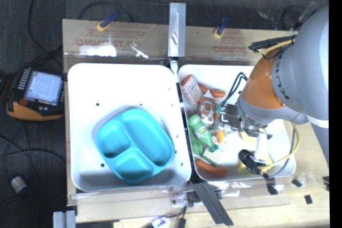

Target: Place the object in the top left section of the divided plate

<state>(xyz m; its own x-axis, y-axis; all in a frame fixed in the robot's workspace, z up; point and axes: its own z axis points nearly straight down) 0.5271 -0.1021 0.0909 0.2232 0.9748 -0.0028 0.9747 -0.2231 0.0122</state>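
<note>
A blue divided plate (134, 144) with three sections lies tilted in the left white bin (85, 88); nothing rests on it. My gripper (220, 117) hangs low over the right bin (278, 139), at the right side of a pile of toy food. The pile holds a red and white packet (189, 88), a brown and orange piece (212, 95), a small printed can (207, 109), a green piece (199, 131), a small carrot (219, 136) and a red sausage (211, 168). The wrist hides whatever is under the gripper.
The grey arm with its orange band (267, 88) covers the right half of the right bin. A wall between the two bins (183, 125) separates plate and pile. A handheld device (37, 92) lies on the floor to the left.
</note>
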